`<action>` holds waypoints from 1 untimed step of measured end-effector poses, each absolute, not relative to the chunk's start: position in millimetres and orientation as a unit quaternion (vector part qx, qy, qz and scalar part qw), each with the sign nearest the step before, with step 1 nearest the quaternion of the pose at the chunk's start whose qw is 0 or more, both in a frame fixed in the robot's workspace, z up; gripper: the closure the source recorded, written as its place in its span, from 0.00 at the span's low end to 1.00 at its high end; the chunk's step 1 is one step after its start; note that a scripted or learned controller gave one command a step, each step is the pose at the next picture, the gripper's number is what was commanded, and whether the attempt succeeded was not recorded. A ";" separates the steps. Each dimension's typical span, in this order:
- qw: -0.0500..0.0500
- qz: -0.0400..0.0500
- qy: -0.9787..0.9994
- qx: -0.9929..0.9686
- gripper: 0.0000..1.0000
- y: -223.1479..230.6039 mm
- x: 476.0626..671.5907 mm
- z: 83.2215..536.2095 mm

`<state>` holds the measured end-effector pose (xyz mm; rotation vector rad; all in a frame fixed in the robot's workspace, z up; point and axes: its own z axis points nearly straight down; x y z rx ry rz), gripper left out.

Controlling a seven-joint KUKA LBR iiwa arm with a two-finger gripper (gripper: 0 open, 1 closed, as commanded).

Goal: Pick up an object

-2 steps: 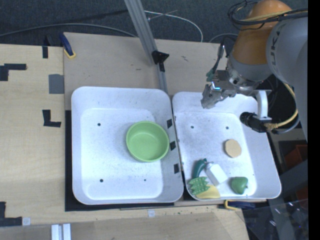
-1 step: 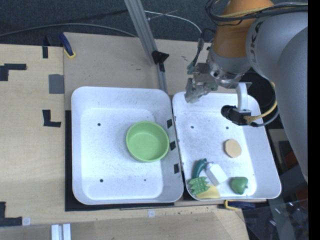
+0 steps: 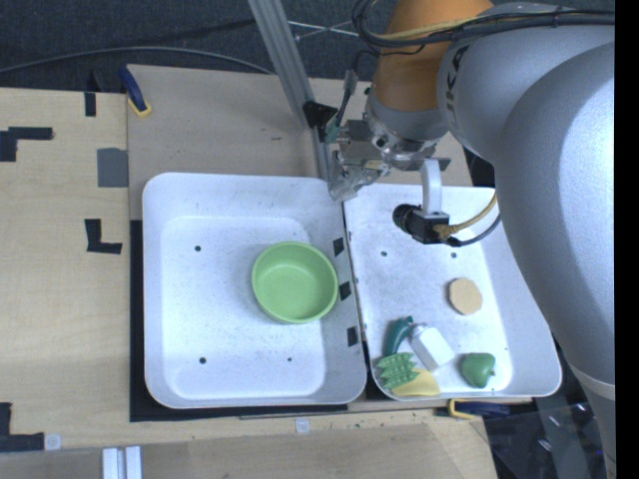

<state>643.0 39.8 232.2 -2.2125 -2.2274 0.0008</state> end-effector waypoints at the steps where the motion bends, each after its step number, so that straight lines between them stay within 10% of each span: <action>1: 0.001 0.000 -0.709 -0.705 1.00 91.3 639.2 228.3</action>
